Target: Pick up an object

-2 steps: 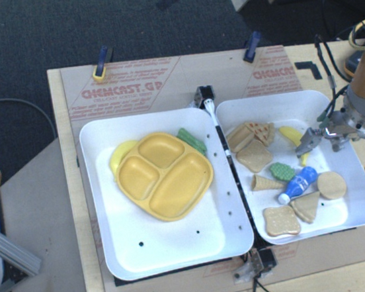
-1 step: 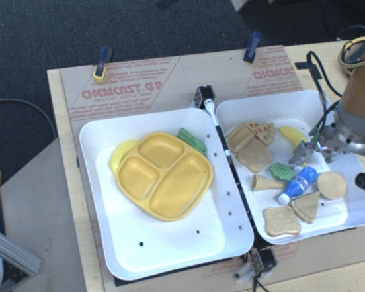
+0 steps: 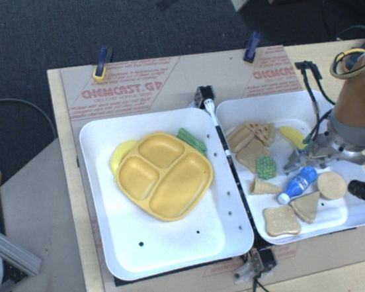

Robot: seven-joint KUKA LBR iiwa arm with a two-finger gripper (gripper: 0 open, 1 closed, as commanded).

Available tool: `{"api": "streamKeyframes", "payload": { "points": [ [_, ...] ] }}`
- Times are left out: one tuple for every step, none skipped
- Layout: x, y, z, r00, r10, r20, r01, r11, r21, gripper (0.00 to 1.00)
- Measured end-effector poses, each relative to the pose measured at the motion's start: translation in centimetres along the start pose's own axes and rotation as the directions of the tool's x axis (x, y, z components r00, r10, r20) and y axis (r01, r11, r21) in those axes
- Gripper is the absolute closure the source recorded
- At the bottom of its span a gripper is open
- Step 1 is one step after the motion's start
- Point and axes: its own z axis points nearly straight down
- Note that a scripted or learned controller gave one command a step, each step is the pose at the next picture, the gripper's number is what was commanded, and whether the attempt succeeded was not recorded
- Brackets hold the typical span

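The right bin (image 3: pixel 231 112) holds toy food: a waffle piece (image 3: pixel 258 132), tan bread slices (image 3: pixel 243 142), a green bumpy piece (image 3: pixel 265 166), a yellow banana-like piece (image 3: pixel 292 135), a cheese wedge (image 3: pixel 264 186), a blue and white bottle (image 3: pixel 298 184), a round cracker (image 3: pixel 332 185), a toast slice (image 3: pixel 282 220) and a tan wedge (image 3: pixel 306 207). My gripper (image 3: pixel 302 155) hangs low at the bin's right side, just above the bottle and right of the green piece. I see nothing held between its fingers.
The left bin (image 3: pixel 114 238) carries a yellow divided tray (image 3: pixel 165 175), with a yellow disc (image 3: pixel 121 154) and a green piece (image 3: pixel 191 140) peeking from under it. Clamps (image 3: pixel 101 64) (image 3: pixel 252 47) sit at the bench's back edge. A cable (image 3: pixel 313 84) runs along the right bin's rim.
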Motion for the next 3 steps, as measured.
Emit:
{"api": "streamKeyframes", "payload": {
  "points": [
    [0.0, 0.1, -1.2, 1.0, 0.001, 0.002, -0.001, 1.0, -0.004, 1.0],
    [0.0, 0.1, -5.5, 1.0, -0.001, 0.004, 0.001, 1.0, -0.01, 1.0],
    [0.3, -0.1, -11.8, 1.0, -0.002, 0.005, 0.002, 1.0, -0.012, 1.0]
  ]
}}
